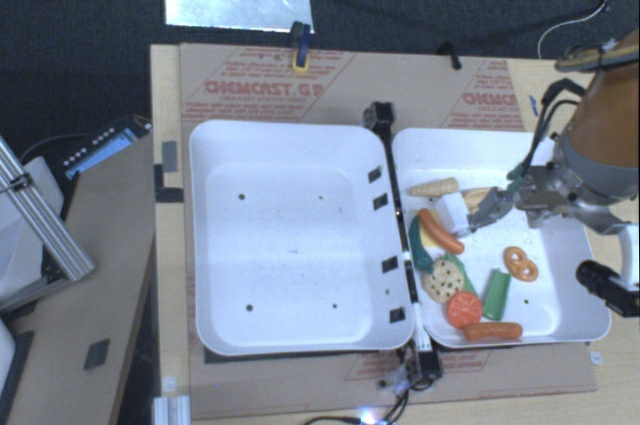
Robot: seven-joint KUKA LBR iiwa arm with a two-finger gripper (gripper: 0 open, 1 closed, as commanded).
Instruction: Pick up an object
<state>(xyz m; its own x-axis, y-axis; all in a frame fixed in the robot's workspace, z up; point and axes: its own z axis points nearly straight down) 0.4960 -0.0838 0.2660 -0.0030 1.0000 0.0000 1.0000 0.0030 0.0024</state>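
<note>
The toy foods [455, 263] lie crowded in the right bin's [575, 318] left half, many touching. The gripper [487, 210] hangs over them near a white piece [455, 211]; its opening cannot be told. Such crowding could cause a glancing, failed grasp.

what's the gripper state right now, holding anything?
Gripper: low in the right bin, beside a white block; cannot be told whether it is open, closed, or holding anything.

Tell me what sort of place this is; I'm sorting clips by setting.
Probably a robotics lab test bench: two white bins on cardboard, toy food in the right one, a robot arm reaching in.
</note>
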